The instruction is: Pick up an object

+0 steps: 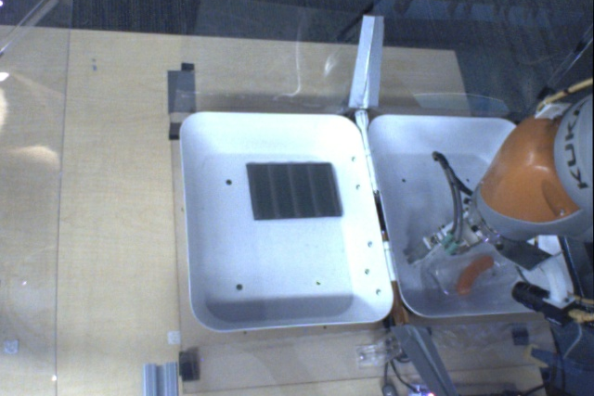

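Gripper (447, 248) hangs beside small orange-red object (476, 273).

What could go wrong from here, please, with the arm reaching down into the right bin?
1. The claw hangs near the right bin's front wall, so pushing further forward might scrape it.
2. The small orange object lies just beside the claw rather than under it, so a close here may well miss or nudge it away.
3. The dark cable looping above could snag.
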Controlling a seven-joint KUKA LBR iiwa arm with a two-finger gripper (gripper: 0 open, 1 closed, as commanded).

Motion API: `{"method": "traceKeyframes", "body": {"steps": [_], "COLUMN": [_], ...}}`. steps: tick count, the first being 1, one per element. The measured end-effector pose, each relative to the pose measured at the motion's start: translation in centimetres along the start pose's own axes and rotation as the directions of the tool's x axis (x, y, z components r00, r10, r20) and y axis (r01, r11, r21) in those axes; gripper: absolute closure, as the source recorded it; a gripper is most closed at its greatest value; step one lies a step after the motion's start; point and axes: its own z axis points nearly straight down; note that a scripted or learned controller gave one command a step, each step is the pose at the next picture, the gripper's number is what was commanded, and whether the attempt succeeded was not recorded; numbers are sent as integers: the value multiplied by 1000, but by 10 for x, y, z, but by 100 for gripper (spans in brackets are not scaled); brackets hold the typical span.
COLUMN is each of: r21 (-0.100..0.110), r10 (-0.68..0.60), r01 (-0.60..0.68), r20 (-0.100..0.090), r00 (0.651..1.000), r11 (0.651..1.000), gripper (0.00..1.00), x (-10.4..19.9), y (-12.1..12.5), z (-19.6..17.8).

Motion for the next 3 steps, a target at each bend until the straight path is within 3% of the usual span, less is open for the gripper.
{"method": "traceKeyframes", "body": {"steps": [1, 2, 3], "r21": [9, 2, 0], "r10": [31, -57, -62], "r01": [-31, 57, 62], "r20": [-6, -2, -3], "r00": [999, 998, 998], "r11": [999, 998, 998], "gripper": [0, 0, 0], "x": [-40, -33, -1], "y": [-22, -17, 36], "z": [-82, 0, 1]}}
